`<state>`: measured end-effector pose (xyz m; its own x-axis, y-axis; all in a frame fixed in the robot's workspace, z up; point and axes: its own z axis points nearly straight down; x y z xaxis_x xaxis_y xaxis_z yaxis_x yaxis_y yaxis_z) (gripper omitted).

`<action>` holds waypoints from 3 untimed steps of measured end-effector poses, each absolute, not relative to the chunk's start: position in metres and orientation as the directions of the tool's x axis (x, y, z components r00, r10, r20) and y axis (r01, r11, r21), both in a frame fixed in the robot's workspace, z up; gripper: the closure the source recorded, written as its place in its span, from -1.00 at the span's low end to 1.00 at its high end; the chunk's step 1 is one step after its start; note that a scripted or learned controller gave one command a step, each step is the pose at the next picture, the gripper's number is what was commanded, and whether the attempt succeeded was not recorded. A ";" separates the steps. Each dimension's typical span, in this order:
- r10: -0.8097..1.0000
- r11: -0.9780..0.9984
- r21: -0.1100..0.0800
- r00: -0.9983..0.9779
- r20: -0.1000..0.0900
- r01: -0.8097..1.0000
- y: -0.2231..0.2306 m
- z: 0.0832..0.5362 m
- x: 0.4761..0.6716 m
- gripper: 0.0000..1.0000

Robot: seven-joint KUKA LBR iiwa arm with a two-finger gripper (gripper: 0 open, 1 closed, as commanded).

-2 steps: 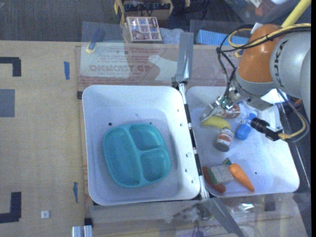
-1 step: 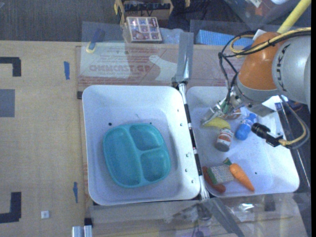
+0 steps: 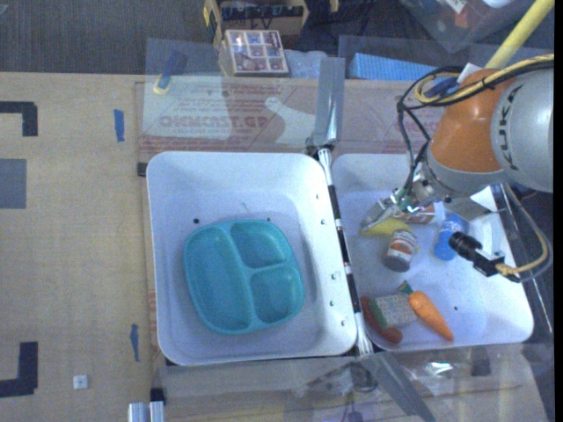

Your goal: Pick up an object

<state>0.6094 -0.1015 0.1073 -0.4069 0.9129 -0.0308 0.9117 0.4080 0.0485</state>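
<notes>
Orange plastic carrot (image 3: 430, 313) is seen below small striped can (image 3: 401, 248); gripper (image 3: 393, 207) is poised above can, over yellow banana (image 3: 384, 228); jaw state cannot be told.

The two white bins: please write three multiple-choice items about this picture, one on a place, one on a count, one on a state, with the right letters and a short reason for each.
1. Where does the teal divided plate lie?
A. In the left bin
B. In the right bin
C. On the bench outside the bins

2. How many compartments does the plate have?
A. Two
B. Three
C. Five

3. How does the carrot lie?
A. Standing upright on its tip
B. Flat on the floor of its bin
C. Held high in the air by the arm

Answers:
1. A, the plate rests on the floor of the left bin.
2. B, ridges divide it into three sections.
3. B, it lies flat near the front of the right bin, apart from the end effector.
</notes>
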 end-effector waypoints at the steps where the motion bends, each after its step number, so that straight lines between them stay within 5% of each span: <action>1: 0.895 0.446 0.049 -0.445 -0.035 0.894 -0.114 0.106 0.553 -1.00; 2: 0.916 0.401 0.045 -0.400 -0.030 0.915 -0.107 0.105 0.529 -1.00; 3: 0.937 0.349 0.006 -0.349 -0.002 0.937 -0.107 0.087 0.497 -1.00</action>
